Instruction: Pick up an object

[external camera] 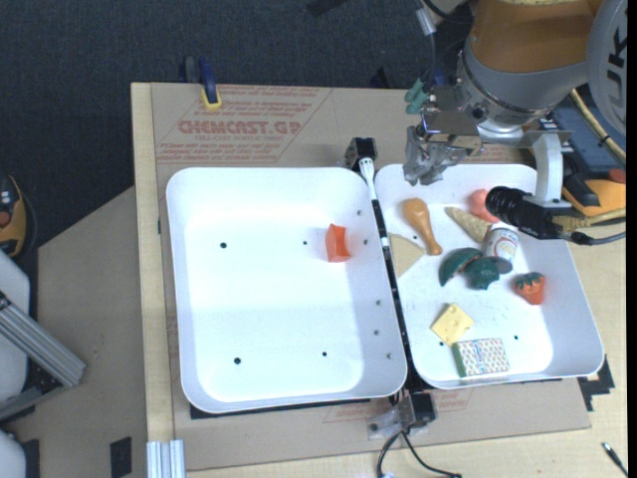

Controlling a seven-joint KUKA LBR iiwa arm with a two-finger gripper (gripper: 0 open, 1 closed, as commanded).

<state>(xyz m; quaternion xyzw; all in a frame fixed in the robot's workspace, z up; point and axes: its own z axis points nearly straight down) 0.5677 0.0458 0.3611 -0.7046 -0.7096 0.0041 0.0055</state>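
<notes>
My gripper (pixel 426 172) hangs over the far left corner of the right bin (pixel 557 352), with nothing seen between its fingers. Just in front of it lies a tan drumstick-shaped piece (pixel 423 223). Further right are a cream wedge (pixel 468 223), a small white jar with a red label (pixel 501 239), a pink piece (pixel 481 203) partly hidden by the robot, a dark green leafy toy (pixel 474 266) and a red strawberry (pixel 530 287). A yellow cheese slice (pixel 452 323) and a patterned green-edged packet (pixel 481 357) lie near the front. An orange block (pixel 337 243) sits in the left bin (pixel 199 297).
The two bins meet at a black divider strip (pixel 383 257). A cardboard sheet (pixel 249 122) lies under them. A blue and yellow clamp (pixel 208 83) grips the board's far edge. Aluminium framing (pixel 35 347) stands at the left.
</notes>
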